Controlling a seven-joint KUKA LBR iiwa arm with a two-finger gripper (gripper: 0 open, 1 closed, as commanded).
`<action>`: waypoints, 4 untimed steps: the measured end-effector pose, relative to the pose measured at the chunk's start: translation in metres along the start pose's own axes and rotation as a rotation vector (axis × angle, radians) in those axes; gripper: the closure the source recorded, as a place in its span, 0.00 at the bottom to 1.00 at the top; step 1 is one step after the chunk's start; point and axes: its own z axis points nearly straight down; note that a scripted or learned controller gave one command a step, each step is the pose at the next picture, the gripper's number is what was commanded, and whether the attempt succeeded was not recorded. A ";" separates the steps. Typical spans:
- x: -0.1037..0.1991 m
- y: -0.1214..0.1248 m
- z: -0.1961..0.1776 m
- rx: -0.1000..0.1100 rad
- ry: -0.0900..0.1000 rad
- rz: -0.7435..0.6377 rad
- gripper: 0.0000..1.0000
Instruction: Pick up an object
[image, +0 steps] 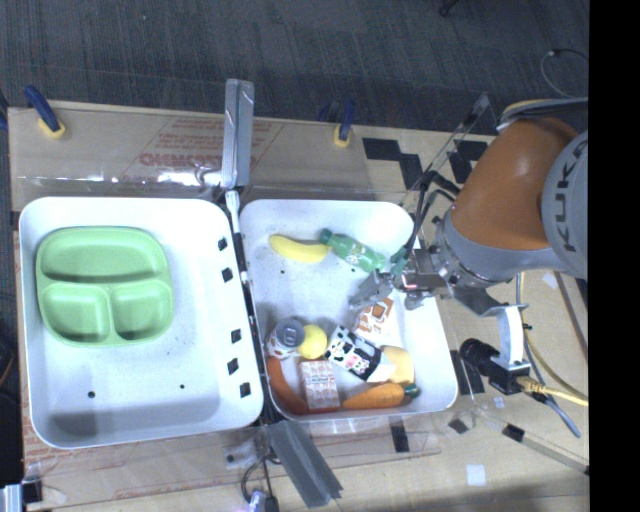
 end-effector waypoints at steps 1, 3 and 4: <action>-0.022 0.046 0.133 -0.007 -0.001 -0.197 0.00; -0.038 0.051 0.153 -0.033 0.001 0.082 0.00; -0.020 0.038 0.153 -0.050 -0.016 -0.052 0.00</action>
